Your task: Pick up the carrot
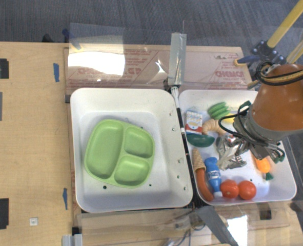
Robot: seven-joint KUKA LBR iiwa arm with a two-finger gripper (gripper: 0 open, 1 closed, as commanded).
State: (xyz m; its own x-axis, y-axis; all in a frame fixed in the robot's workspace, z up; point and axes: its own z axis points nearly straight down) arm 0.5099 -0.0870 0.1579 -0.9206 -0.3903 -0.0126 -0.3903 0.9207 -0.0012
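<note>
The carrot (264, 165) is a small orange piece lying near the right wall of the right bin (287, 191), partly tucked under the arm's wrist. My gripper (230, 155) hangs over the middle of that bin, a short way left of the carrot and not touching it. Its metal fingers (224, 147) look spread, so it is open, and I see nothing between them. The grey and orange arm covers the bin's upper right part.
Around the gripper lie a blue bottle (213, 171), two red tomatoes (229, 188), a red sausage (204, 186), a cone (199, 159), a dark green piece (200, 140), a white carton (194, 119) and a green vegetable (218, 109). The left bin (89, 104) holds a green divided plate (120, 150).
</note>
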